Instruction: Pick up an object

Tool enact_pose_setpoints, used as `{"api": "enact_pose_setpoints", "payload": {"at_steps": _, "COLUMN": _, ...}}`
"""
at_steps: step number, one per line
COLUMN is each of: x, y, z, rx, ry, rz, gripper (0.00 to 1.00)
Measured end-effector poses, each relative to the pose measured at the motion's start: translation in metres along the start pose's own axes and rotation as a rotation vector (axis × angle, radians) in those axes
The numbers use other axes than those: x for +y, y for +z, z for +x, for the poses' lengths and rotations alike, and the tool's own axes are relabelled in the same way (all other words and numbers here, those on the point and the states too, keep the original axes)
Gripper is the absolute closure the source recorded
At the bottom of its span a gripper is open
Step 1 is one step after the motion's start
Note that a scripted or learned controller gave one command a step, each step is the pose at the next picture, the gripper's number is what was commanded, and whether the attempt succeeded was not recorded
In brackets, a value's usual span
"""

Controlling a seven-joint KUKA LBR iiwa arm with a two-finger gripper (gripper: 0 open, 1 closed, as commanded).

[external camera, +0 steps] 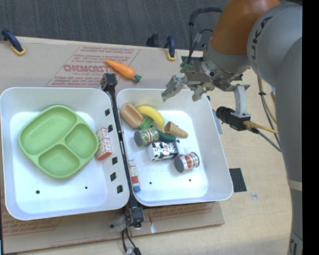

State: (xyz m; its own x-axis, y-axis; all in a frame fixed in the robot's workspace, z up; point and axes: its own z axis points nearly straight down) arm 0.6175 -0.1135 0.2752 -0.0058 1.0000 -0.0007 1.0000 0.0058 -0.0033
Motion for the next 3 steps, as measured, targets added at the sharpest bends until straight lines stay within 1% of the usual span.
{"api": "enact_pose_setpoints", "payload": {"at_steps": 1, "x": -0.074, "y": 0.084, "z": 0.016, "rx": 0.000, "ry": -0.002, "rz": 0.002, "gripper": 0.00}}
{"api": "enact_pose_setpoints", "payload": {"at_steps": 2, "x": -0.081, "y": 0.168, "z": -0.008, "rx": -0.004, "ry": -0.001, "rz": -0.012, "gripper": 0.00}}
{"api": "enact_pose_setpoints", "payload": {"at_steps": 3, "x": -0.080, "y": 0.158, "z": -0.007, "rx": -0.005, "ry": -0.008, "rz": -0.012, "gripper": 1.00}}
